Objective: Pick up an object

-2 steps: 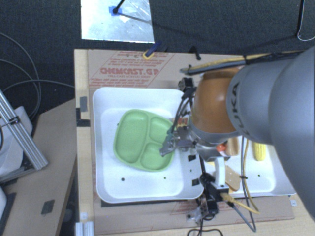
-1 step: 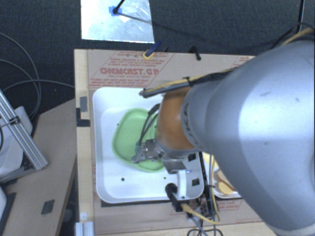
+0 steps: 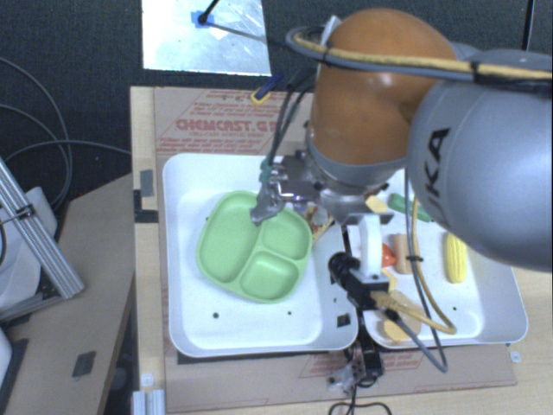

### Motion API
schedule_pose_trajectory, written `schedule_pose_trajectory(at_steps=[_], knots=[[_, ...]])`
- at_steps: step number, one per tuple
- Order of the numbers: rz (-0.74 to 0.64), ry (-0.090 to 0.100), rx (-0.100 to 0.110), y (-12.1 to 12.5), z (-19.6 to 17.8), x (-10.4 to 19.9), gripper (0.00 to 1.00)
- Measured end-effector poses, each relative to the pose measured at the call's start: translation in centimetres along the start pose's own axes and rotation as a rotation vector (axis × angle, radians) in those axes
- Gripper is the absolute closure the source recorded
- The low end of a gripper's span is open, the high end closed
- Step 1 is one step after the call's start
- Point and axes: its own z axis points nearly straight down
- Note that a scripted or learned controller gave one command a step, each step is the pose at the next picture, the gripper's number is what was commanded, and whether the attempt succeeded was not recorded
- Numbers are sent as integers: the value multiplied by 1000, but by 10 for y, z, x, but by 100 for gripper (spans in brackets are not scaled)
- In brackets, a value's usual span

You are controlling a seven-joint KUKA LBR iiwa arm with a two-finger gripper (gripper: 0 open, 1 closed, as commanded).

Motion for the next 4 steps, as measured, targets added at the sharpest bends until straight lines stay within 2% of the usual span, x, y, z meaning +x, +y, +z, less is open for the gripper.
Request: schedule_pose_trajectory(at_steps=[1,2,3,4], knots=[[12,-10,11,36,-22,-72,0],[11,-9,18,-4,0,-125,0],[-1,-8,14,-2,-11,-121,100],[9,-10,20,36,45,-155,100]])
